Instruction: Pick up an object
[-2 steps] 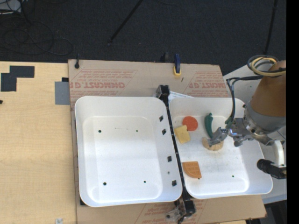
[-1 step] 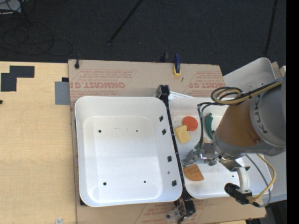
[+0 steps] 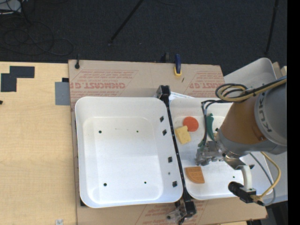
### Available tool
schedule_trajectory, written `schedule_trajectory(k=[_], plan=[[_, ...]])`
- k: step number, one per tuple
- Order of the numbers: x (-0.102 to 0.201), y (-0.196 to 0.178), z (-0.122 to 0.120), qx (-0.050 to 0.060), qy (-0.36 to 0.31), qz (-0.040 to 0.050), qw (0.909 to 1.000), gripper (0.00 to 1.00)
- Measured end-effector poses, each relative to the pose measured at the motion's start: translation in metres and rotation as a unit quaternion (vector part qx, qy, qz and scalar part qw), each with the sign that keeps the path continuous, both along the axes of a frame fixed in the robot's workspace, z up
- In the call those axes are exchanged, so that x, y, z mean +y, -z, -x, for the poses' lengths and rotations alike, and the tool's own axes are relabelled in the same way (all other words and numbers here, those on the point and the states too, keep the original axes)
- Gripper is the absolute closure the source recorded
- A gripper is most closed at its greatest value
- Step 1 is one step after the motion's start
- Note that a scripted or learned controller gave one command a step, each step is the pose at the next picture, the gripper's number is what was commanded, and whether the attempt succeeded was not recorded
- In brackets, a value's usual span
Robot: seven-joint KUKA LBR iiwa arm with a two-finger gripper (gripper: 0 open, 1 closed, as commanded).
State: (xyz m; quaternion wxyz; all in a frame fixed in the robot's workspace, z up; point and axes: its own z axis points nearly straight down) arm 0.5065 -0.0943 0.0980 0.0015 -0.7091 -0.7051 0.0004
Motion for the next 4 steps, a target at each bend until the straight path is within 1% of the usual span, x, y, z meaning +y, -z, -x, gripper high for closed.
schedule_trajectory(k=[1,2,3,4], plan=[[-0.014,0.011,-0.066,-0.002,-0.003,0.0011,1.0000,1.00],[0.004,0.009,0.034,0.000,-0.002,0.0000,1.0000,1.00],[0.101,-0.095,0.029,-0.004,-0.008,-0.0011,1.0000,1.00],[0.144,-0.089,-0.042,-0.002,-0.005,0.0002,1.0000,1.00]])
